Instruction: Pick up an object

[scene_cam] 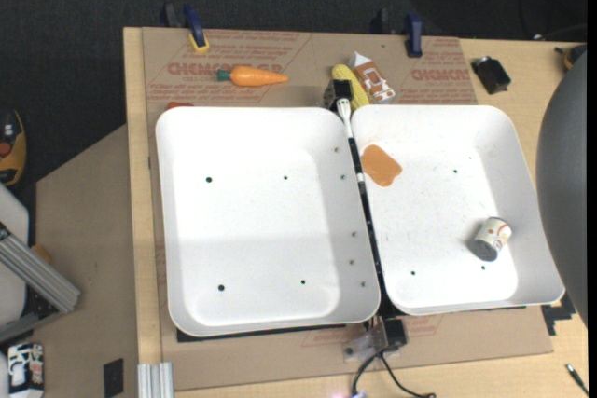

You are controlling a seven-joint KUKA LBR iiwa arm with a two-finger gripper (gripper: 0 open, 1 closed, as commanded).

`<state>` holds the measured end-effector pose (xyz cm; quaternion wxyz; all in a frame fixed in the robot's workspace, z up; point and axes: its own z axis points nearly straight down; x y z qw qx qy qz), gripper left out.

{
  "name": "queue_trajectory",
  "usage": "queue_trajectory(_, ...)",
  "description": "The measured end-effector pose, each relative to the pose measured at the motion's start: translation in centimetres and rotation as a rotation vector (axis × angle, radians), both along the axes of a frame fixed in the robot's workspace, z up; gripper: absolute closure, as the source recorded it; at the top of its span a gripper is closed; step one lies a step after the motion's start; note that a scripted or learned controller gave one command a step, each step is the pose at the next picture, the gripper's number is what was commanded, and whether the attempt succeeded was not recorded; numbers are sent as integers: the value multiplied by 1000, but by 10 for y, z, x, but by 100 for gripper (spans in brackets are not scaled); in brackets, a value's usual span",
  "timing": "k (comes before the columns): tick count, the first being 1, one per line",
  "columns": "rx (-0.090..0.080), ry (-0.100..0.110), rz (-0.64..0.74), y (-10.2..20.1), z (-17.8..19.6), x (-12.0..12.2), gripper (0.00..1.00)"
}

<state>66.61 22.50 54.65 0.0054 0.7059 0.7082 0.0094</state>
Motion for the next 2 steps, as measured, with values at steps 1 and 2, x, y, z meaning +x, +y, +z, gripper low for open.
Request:
queue_trajectory(1, -11, 42, -3, 0, -168, -76, 100)
queue_trajectory(2, 3, 3, -1, -1, -1, -108, 100)
